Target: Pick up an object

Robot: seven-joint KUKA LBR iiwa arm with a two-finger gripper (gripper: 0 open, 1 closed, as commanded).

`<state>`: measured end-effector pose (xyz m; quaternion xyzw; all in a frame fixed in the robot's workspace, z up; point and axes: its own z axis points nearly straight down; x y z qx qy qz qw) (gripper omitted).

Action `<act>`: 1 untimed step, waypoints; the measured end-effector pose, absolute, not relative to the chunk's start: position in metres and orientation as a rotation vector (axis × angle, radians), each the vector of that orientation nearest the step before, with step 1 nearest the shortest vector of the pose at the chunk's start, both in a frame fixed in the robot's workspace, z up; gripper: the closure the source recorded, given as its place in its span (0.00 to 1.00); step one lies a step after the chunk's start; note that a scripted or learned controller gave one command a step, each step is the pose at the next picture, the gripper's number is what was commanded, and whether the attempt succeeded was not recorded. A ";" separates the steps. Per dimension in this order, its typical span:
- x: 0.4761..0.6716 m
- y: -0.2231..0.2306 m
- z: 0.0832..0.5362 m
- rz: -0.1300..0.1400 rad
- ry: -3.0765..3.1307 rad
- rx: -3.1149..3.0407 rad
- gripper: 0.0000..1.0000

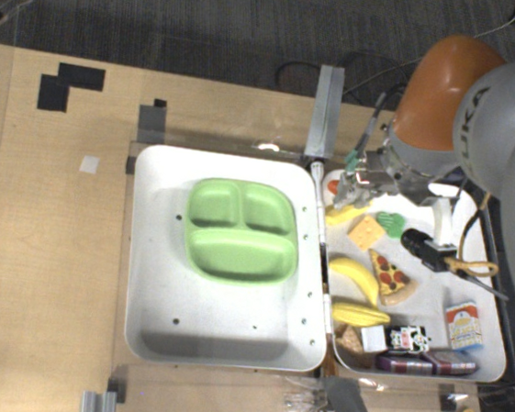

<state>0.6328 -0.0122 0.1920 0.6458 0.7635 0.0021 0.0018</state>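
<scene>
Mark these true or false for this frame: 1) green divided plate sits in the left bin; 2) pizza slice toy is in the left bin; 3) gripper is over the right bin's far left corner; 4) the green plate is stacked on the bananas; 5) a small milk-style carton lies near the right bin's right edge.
1) True. The green three-compartment plastic plate lies in the left white bin.
2) False. The toy pizza slice is in the right white bin.
3) True. The gripper is there, by the rim.
4) False. The yellow bananas are in the right bin, apart from the plate.
5) True. The small white, orange and blue carton lies there.
</scene>
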 end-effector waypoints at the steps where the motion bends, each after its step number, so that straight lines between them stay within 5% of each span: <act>1: 0.583 -0.037 0.225 0.006 2.346 2.083 1.00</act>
